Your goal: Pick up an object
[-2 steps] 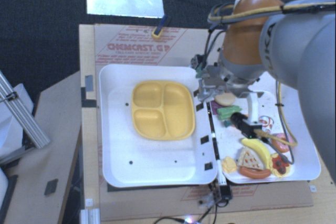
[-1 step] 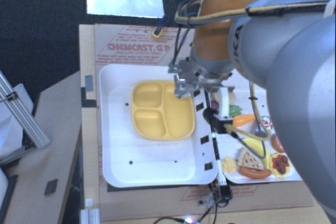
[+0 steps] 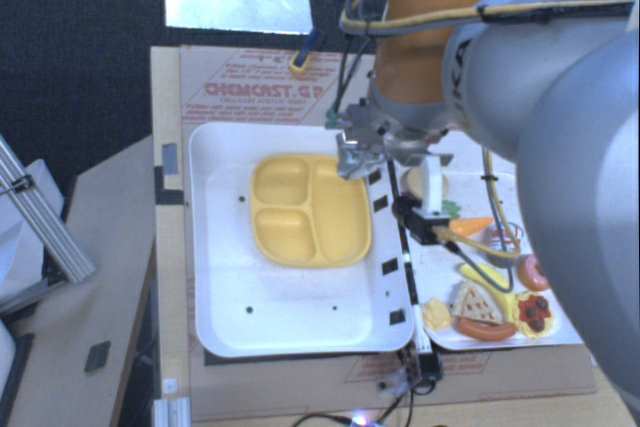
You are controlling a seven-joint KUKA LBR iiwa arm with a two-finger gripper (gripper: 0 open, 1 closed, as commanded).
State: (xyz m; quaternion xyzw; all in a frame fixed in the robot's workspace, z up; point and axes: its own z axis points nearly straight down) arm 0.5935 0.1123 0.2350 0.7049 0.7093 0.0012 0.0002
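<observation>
Nearest the camera, in the lower right of the frame, the right bin [image 3: 437, 267] holds a clutter of toy food: a pizza slice [image 3: 478, 300], a sausage [image 3: 485, 328] just below it, and a small yellow cheese wedge [image 3: 436, 315] to their left. A little farther back lies a carrot [image 3: 470, 226], partly under my wrist.

Left of centre, the left bin [image 3: 215, 315] holds a single yellow divided plate [image 3: 305, 210], lying flat with its three compartments facing up and bare floor all round it.

My gripper [image 3: 352, 160] hangs at the plate's upper right corner, close to the wall between the bins. From this angle I cannot tell whether it is spread or pressed together, nor whether it touches the rim. Nothing visibly sits in it.

Beyond the bins is a cardboard sheet [image 3: 260, 90] with red lettering, in the upper middle of the frame.

I judge this to be the approach to the grasp, with the plate as the likely target. The next move calls for straddling the thin raised rim squarely, closing firmly, then lifting gently, since a broad flat plate gripped at one corner may tilt or slip.
</observation>
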